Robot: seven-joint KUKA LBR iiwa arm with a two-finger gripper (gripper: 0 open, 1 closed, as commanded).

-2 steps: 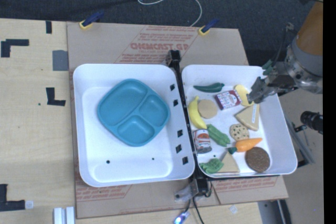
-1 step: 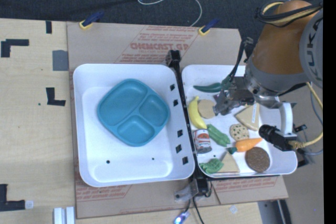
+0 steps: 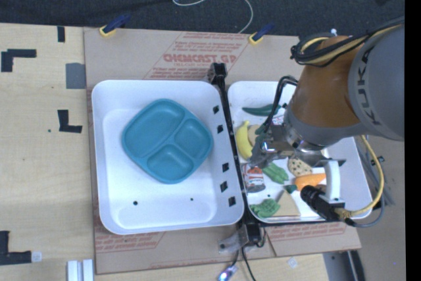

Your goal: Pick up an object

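Observation:
My gripper (image 3: 263, 149) reaches down into the right bin (image 3: 358, 161), hanging over its left half. Just left of it lies a yellow banana (image 3: 244, 139). Below it are a small red-labelled can (image 3: 254, 178) and a green leafy piece (image 3: 275, 174). A dark green pod (image 3: 258, 110) lies toward the bin's far side. A speckled cookie (image 3: 296, 166) and an orange carrot (image 3: 310, 179) rest under the wrist, and another green piece (image 3: 266, 208) lies at the near edge. The arm hides much of the bin's middle.
The left bin (image 3: 108, 141) holds a blue divided plate (image 3: 167, 140). A black divider with clips (image 3: 227, 141) runs between the bins. A white cable (image 3: 217, 0) loops over the dark cloth behind the bench. Black and yellow hoses (image 3: 329, 204) hang near the right bin's front.

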